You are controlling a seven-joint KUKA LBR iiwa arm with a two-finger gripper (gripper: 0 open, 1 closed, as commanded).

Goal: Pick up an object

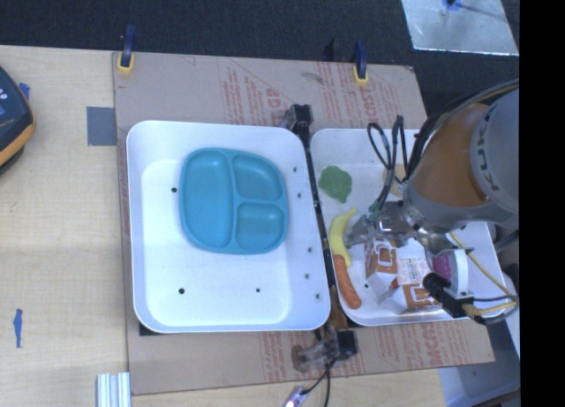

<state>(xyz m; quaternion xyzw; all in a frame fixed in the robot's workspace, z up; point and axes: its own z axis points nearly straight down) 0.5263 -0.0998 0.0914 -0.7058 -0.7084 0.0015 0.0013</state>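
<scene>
Two shallow white bins side by side on brown cardboard [221, 96] over a wooden bench [53, 246]. Left bin [154, 299]: one blue divided plate [234, 199], three compartments, lying flat toward the upper middle, nothing on it. Right bin [353, 145]: green leafy piece [335, 184] near upper left; yellow banana [339, 232] just below it along the left wall; orange carrot-like stick [347, 280] below the banana, near or touching its lower end, hard to tell; orange-and-white packet [397, 273] in the lower middle, crumpled, printed; pink-and-white item [448, 267] at the right side, partly hidden. Grey arm with orange band [455, 167] reaching in from the right, covering much of the right bin's upper right. Gripper [381, 224] low inside the right bin, just right of the banana and just above the packet; fingers blurred among metal parts, cannot tell whether apart or together, nothing seen between them. Black cables [388, 154] looping off the wrist over the bin's top edge, yellow cable [485, 286] trailing at lower right. Blue clamps [126, 50] at the cardboard's top edge, black fixture [300, 117] between the bins at top, another at the bottom. Dark device with yellow edge [13, 114] at far left. Dark floor beyond, with a grey sheet [450, 3] at upper right.
</scene>
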